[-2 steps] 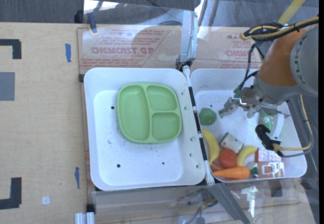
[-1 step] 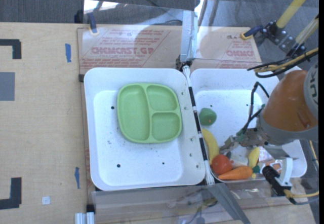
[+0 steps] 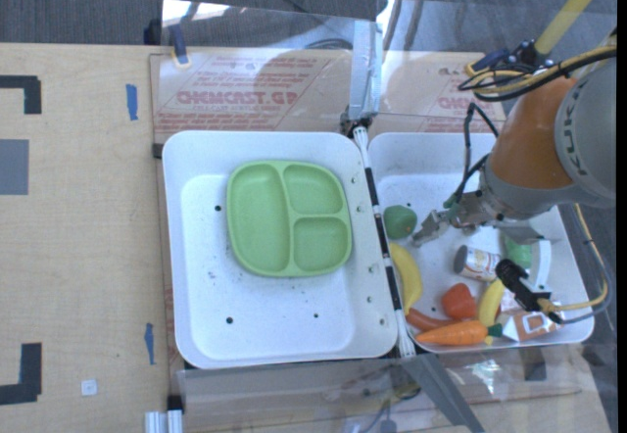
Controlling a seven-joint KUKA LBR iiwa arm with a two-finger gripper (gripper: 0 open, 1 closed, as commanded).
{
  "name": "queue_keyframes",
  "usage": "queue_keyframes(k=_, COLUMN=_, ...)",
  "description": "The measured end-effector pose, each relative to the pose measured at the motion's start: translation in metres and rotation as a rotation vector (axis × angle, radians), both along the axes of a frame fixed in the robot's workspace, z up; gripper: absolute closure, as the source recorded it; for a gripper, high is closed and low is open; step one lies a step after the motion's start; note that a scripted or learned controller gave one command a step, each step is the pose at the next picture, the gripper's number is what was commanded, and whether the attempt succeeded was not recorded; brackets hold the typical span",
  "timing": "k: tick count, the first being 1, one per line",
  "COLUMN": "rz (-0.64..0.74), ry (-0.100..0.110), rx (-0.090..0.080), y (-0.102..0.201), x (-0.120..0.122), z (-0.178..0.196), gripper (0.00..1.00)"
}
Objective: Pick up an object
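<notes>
My gripper (image 3: 431, 224) hangs low over the right bin (image 3: 431, 159), reaching in from the right. Its tip sits just right of a round green fruit (image 3: 399, 220), very close to it. A banana (image 3: 407, 270) lies below the fruit along the bin's left wall. To the right of the banana are a red fruit (image 3: 458, 300), a carrot (image 3: 454, 333), a small jar (image 3: 477, 263) and a yellow piece (image 3: 491, 302). I see nothing held in the gripper.
A green divided plate (image 3: 289, 217) lies in the left bin (image 3: 196, 274). A green-and-white packet (image 3: 521, 253) and a small orange-and-white box (image 3: 534, 325) sit at the right bin's right side, partly under the arm.
</notes>
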State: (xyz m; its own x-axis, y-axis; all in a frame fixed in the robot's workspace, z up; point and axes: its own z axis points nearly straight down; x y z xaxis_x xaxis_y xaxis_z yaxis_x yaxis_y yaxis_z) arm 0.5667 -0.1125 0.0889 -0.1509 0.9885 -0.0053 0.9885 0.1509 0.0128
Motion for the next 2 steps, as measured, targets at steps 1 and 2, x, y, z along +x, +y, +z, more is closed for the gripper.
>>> queue_keyframes(k=1, rz=0.000, ry=0.000, rx=0.000, y=0.000, x=0.000, z=0.000, gripper=0.00)
queue_keyframes(k=2, rz=0.033, ry=0.010, rx=0.001, y=-0.032, x=0.102, z=-0.002, gripper=0.00)
